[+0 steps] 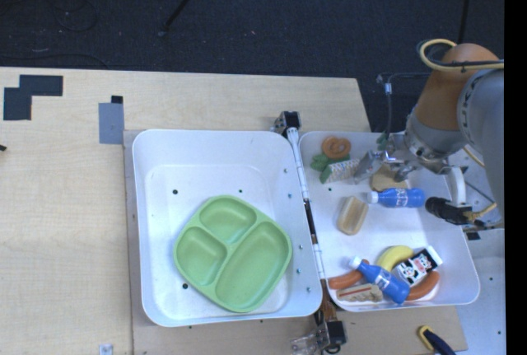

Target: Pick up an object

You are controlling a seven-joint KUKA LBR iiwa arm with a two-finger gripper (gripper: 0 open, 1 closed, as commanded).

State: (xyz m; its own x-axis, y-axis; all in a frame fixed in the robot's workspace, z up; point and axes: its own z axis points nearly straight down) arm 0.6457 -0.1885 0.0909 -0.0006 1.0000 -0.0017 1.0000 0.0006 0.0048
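My gripper (385, 161) hangs low over the back of the right bin (461, 283), on the grey arm (461, 110) reaching in from the right. Right under it lies a small tan object (384, 180), partly hidden by it. Just in front lies a blue bottle with a white cap (398, 198) on its side. To the left are a tan bread piece (352, 215), an orange coiled pastry (335, 147) and a green item (322, 170). Nothing visibly hangs from the gripper.
The right bin's front holds a banana (394, 255), a black-and-white carton (416, 265), a second blue bottle (382, 279) and a hot dog (352, 287). A green divided plate (233, 253) lies in the left bin (156, 180). A raised rim (301, 197) separates the bins.
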